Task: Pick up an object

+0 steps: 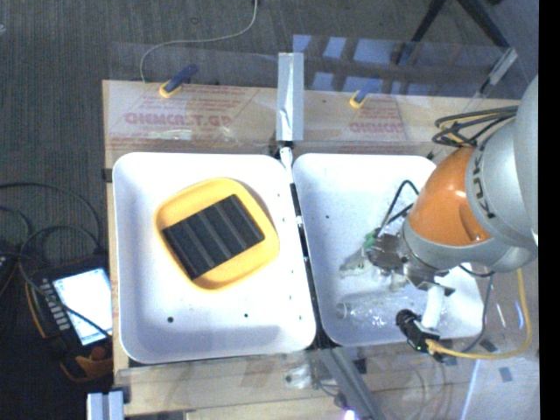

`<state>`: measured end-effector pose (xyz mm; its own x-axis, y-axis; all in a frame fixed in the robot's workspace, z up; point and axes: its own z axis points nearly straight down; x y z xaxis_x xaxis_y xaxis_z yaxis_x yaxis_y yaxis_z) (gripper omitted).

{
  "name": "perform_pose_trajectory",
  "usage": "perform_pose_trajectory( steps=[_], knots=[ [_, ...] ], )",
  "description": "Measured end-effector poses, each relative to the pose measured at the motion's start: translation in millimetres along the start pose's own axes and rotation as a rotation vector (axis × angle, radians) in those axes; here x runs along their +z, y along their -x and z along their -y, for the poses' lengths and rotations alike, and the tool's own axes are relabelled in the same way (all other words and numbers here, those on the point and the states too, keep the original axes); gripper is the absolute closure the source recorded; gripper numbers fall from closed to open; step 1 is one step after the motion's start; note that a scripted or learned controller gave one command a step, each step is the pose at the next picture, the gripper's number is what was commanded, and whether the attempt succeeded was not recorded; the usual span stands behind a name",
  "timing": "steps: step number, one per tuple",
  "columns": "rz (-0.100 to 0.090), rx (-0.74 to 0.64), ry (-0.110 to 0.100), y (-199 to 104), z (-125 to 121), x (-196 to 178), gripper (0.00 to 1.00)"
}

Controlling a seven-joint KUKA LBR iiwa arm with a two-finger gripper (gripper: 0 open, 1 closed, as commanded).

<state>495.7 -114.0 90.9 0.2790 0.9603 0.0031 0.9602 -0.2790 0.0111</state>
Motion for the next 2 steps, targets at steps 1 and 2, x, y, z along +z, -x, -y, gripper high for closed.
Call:
perform_pose_trajectory(
  steps=[1,2],
  knots=[
    [0.008,0.171,-0.013,31,-37,-78,0.00],
    [0.002,0.085,0.001,-14,13,0,0.00]
  ],
)
